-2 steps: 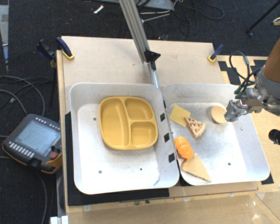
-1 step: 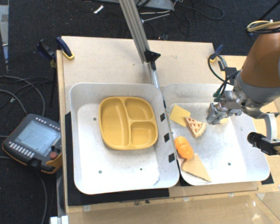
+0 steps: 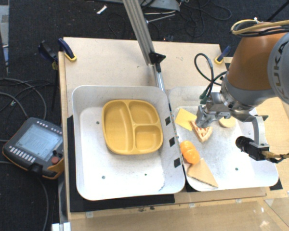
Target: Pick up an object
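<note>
Grasp step: gripper [image 3: 203, 127] down on pizza slice [image 3: 203, 132], right bin [image 3: 260, 177] at 12 o'clock; finger state unclear. Next: close, lift straight

From my station I read just one marking: large dark letters on the arm [image 3: 274, 66], at the right edge, where "UK" shows along the grey casing, cut off by the frame. The pendant [image 3: 36, 146] on the floor has a lit screen, but its contents are too small to read.
</note>
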Controlling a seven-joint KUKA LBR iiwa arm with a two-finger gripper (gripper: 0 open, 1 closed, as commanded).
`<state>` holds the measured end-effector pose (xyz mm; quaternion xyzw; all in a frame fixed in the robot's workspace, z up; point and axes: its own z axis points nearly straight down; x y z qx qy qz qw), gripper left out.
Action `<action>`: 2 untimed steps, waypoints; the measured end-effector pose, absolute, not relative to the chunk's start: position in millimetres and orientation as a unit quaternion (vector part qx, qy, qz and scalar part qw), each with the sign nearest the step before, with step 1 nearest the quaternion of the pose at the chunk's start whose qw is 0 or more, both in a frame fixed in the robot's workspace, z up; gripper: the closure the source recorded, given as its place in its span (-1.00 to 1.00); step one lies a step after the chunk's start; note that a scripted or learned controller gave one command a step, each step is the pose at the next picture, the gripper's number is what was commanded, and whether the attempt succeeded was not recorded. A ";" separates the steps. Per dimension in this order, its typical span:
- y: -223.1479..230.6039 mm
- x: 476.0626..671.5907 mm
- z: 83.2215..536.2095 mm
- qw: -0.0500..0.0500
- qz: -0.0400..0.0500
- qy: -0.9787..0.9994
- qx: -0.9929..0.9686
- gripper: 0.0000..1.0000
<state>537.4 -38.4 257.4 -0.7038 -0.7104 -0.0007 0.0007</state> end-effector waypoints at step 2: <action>75.5 524.7 254.8 0.001 0.000 -0.710 -0.704 1.00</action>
